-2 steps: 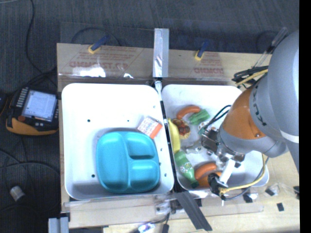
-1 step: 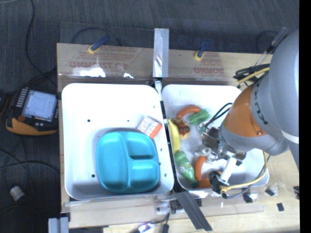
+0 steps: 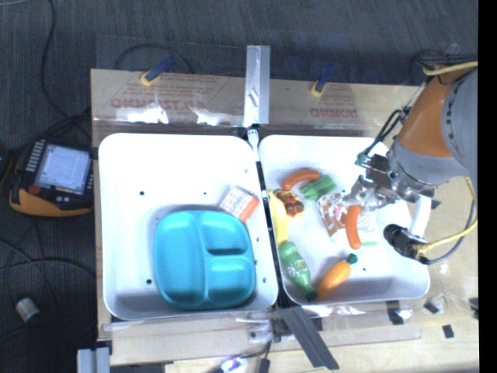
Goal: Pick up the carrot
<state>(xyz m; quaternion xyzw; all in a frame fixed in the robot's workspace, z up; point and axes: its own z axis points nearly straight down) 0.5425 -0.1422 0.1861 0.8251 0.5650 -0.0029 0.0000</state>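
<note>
Carrot (image 3: 335, 274) lies free at near edge of right bin (image 3: 404, 286), just right of green bottle (image 3: 294, 261). Tool (image 3: 371, 194) hovers farther back over sausage (image 3: 353, 225); open/shut: can't tell. Step: approach. Next: shift tool nearer and left, over carrot, then descend.

The arm (image 3: 450, 130) runs out of the picture at the right edge, so everything above its orange band is cut off. Its wrist covers the far right corner of the right bin (image 3: 388, 290). The gripper (image 3: 371, 196) is a blurred tangle of metal over the packet (image 3: 332, 210), and whether its fingers are spread or closed cannot be told. The print on that packet and on the small orange box (image 3: 238, 203) (left bin) is too small to read. The green bottle (image 3: 295, 264) lies partly against the bin's dividing wall, its label unreadable.
</note>
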